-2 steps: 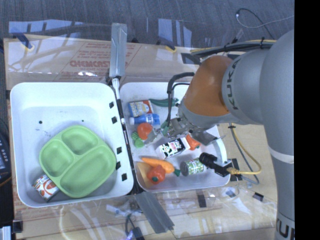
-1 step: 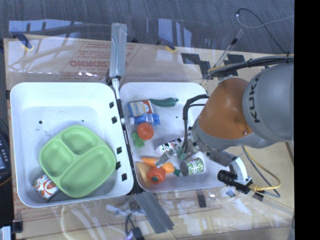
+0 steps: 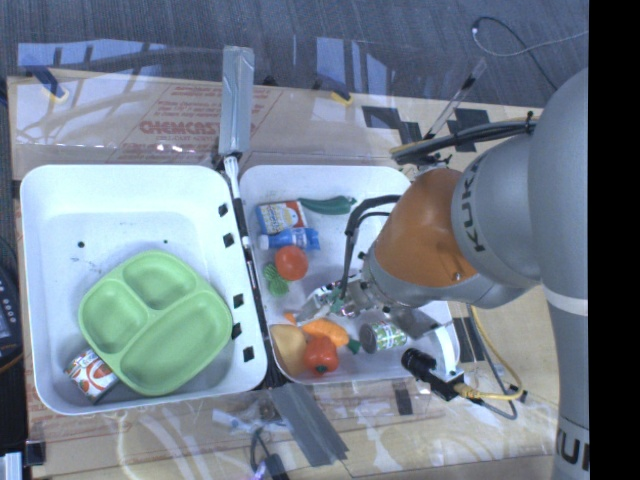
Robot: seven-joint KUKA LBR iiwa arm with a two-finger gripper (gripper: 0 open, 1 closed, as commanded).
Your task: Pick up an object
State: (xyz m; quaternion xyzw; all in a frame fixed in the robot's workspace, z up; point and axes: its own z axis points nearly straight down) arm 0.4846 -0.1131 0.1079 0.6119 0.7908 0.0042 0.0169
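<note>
Orange pepper just below-left of the tool.
Tool low among the right bin's clutter; its grip state cannot be told.

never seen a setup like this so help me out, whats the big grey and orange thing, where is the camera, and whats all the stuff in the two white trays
The grey and orange thing is a robot arm reaching in from the right. One fixed camera looks down at a slant on two white bins. The left bin holds a green divided plate and a small can at its corner. The right bin holds toy food: a tomato, a red pepper, a small carton and more. The gripper hangs low over that pile. I cannot tell whether it holds anything.
</note>
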